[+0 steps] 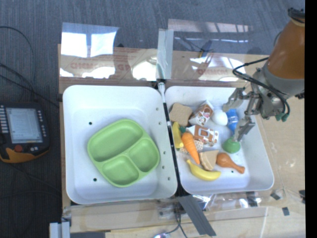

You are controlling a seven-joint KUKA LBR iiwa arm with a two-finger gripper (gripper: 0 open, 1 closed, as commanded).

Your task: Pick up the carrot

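Camera view | end effector (238, 117) spread open, holding nothing (over right bin (260, 175)) | carrot (190, 148) untouched

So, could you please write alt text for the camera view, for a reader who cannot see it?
An orange carrot lies among toy foods in the right white bin, beside a banana, while the gripper hangs open over that bin's right side, holding nothing. The left white bin holds a green divided plate.
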